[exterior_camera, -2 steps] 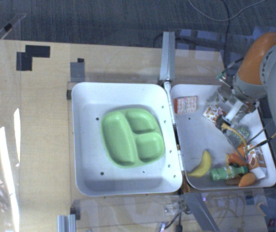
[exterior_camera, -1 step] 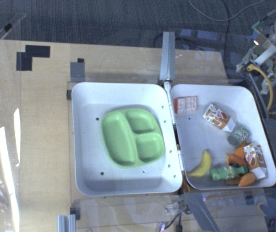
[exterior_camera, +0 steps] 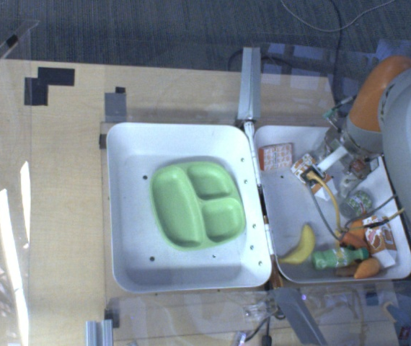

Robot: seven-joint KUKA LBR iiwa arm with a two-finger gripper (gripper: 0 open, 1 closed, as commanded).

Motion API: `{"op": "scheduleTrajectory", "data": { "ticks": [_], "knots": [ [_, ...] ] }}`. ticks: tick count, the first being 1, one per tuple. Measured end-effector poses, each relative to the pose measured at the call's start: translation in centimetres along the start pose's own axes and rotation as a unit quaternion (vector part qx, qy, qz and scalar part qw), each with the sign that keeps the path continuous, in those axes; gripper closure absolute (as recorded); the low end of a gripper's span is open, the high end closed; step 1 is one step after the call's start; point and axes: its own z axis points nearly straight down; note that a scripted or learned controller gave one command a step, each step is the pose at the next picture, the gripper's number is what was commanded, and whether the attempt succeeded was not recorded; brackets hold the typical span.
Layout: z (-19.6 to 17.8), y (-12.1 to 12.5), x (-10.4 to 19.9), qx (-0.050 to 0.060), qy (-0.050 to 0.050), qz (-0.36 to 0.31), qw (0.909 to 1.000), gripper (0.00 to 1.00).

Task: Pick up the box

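Observation:
The box (exterior_camera: 276, 156) is small and flat, red and white with a printed face, and lies at the far left corner of the right bin (exterior_camera: 292, 215). My gripper (exterior_camera: 337, 161) hangs low over the far part of the same bin, a short way right of the box and apart from it. Nothing can be seen held in it. The grey arm with its orange band (exterior_camera: 378, 99) reaches in from the right and hides the bin's far right corner.
A yellow banana (exterior_camera: 301, 245), a green bottle (exterior_camera: 332, 258), orange pieces (exterior_camera: 365, 267), a brown and white packet (exterior_camera: 378, 238) and a round greenish thing (exterior_camera: 358, 202) lie in the right bin's near part. The left bin (exterior_camera: 126, 193) holds a green divided plate (exterior_camera: 197, 204).

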Motion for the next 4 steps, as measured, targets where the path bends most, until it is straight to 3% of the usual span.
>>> {"op": "scheduleTrajectory", "data": {
  "ticks": [1, 2, 3, 4],
  "knots": [
    [-8.9, 3.4, 0.1, 0.0, 0.0, 0.123, 0.9924, 0.0],
    [-7.3, 4.1, -0.3, 0.0, -0.001, 0.125, 0.9921, 0.0],
    [-25.8, 6.2, -0.5, -0.001, 0.0, 0.15, 0.9887, 0.0],
    [-13.7, 5.8, -0.9, 0.001, -0.001, 0.184, 0.9829, 0.0]
  ]
}}
